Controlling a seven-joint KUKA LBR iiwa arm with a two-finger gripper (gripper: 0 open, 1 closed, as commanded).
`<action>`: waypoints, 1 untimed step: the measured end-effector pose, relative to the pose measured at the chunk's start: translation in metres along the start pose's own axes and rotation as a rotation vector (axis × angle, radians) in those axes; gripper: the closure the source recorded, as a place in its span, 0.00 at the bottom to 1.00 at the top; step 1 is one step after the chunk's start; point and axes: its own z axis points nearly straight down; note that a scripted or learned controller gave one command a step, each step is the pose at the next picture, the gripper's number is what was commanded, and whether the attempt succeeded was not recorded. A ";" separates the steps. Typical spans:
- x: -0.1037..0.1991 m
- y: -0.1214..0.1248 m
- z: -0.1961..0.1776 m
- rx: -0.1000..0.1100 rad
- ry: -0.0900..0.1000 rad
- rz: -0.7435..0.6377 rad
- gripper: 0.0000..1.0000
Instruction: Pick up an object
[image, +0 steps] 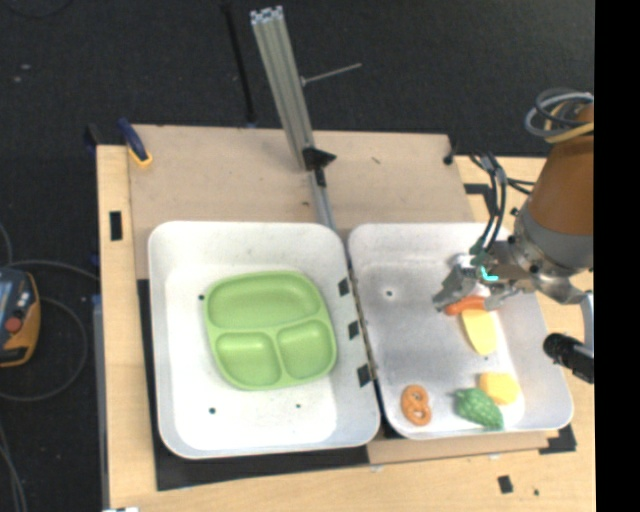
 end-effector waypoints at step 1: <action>0.000 0.000 0.000 -0.001 0.000 0.000 0.00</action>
